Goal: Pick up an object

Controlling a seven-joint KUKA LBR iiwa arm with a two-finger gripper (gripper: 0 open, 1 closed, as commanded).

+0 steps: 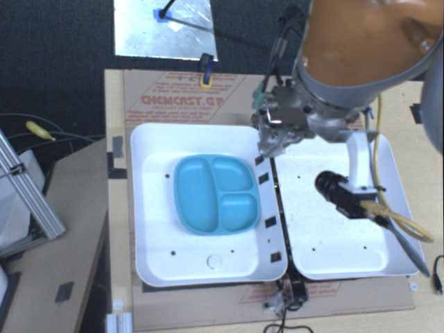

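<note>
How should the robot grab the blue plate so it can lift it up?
Judging from its pose, by the rim. The blue plate lies flat in the left bin, so its wide body likely won't fit between two fingers. Its raised edge sticks up, or the ridges between its three sections. Come straight down from above, probably on the left rim, away from the wall between the bins.

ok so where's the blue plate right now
The blue plate lies flat in the left bin, a bit right of its middle, near the divide from the right bin. The gripper hangs above that divide, past the plate's upper right corner.
</note>
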